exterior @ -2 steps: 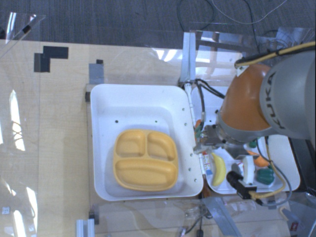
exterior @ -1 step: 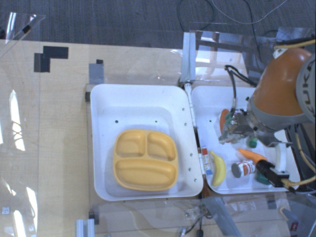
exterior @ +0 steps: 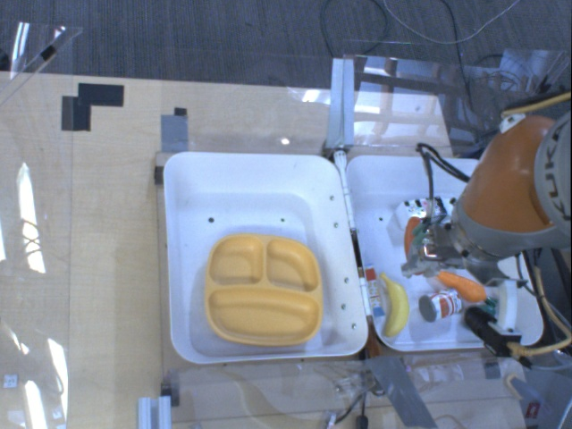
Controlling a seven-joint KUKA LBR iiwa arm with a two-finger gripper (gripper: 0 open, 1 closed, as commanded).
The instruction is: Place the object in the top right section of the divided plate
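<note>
My end effector (exterior: 422, 256) hung low over the right bin (exterior: 380, 186), about midway down it and a little toward the wall shared with the left bin (exterior: 192, 239). From above, my own wrist and the orange band of my arm (exterior: 505, 181) covered so much of it that I could not tell whether it was wide, narrow or closed on anything. The things in that bin were crowded into its lower half. A banana (exterior: 395, 306) lay lengthwise just beside the shared wall, and a small tin (exterior: 440, 307) lay on its side near the banana's lower end. A carrot (exterior: 462, 285) lay slantwise just above the tin, and an orange-red thing (exterior: 411, 232) showed just above the end effector (too much of it was hidden for me to name it). Which of these was the task's object I could not tell. A red, white and blue packet (exterior: 372, 291) lay along the shared wall beside the banana. The upper part of the right bin's floor was open white. The divided plate (exterior: 264, 288), yellow, sat flat in the lower middle of the left bin, its front edge close to the front wall. A strip of floor lay on either side of it, and a broad stretch lay above it. Its top right section (exterior: 293, 264) faced the shared wall, well apart from my end effector. The pale worktop (exterior: 89, 239) spread wide to the left of the bins.
</note>
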